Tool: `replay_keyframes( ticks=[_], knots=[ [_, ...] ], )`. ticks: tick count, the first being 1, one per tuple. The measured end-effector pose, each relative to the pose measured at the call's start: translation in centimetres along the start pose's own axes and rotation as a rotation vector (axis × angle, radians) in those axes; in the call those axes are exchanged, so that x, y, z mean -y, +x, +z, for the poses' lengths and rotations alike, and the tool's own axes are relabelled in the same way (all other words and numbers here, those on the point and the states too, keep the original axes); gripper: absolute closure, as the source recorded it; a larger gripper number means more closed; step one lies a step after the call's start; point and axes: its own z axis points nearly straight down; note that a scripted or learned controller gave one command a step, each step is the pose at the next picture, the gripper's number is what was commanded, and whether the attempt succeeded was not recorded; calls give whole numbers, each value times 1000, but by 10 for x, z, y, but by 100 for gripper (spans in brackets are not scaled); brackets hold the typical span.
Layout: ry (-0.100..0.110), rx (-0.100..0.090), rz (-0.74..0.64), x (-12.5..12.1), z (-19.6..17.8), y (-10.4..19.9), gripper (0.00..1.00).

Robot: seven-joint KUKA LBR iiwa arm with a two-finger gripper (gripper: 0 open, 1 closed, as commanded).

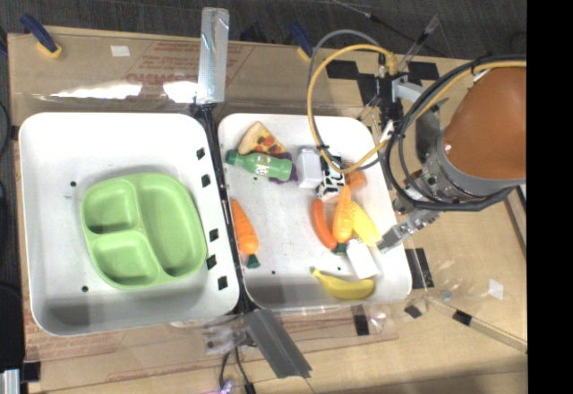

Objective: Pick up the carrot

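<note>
carrot [244,229] in right bin [286,280], against its left wall, long axis near-far, leafy end near | gripper [333,170] well right of it, over the toy pile | grip state: cannot tell

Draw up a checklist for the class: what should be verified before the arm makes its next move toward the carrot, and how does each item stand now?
1. Carrot located: ok. The carrot lies along the left wall of the right bin.
2. Carrot free of neighbours: ok. The green bottle and the banana lie apart from it.
3. Room on all sides: not ok. It sits close to the bin wall.
4. Gripper over the carrot: not ok. The gripper is across the bin, among the orange and yellow toys.
5. Fingers open: cannot tell.
6. Lookalikes ruled out: not ok. Orange pieces lie near the gripper.
</note>
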Motion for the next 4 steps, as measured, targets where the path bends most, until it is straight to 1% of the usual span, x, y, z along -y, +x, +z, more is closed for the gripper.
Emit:
replay_keyframes(
  ticks=[1,2,3,4],
  knots=[
    [-1,-1,-98,2,6,-3,100],
    [5,-4,-362,14,-26,-35,100],
    [5,-6,-343,56,-73,20,100],
    [6,-6,-918,20,-47,-7,100]
  ],
)
